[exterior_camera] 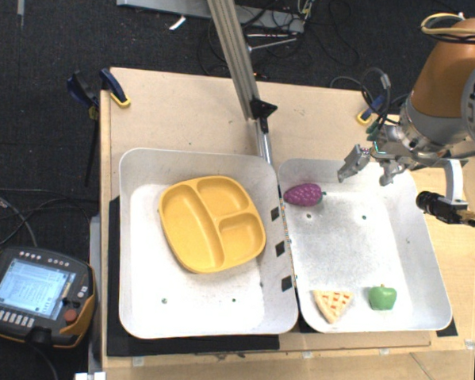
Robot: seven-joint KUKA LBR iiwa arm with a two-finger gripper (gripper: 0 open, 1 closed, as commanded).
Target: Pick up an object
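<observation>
Grey gripper (371,165) spread wide, holding nothing, above right bin (412,258), purple grapes (303,194) nearby, left of it

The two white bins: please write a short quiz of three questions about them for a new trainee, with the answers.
1. True or false: the yellow divided plate lies in the left bin.
2. Which item in the right bin is nearest to the gripper?
A. purple grapes
B. waffle slice
C. green pepper
3. Fill in: the waffle slice and the green pepper lie near the ____ edge of the right bin.

Key:
1. True
2. A
3. Front; that is the lower edge in the camera view.
</observation>
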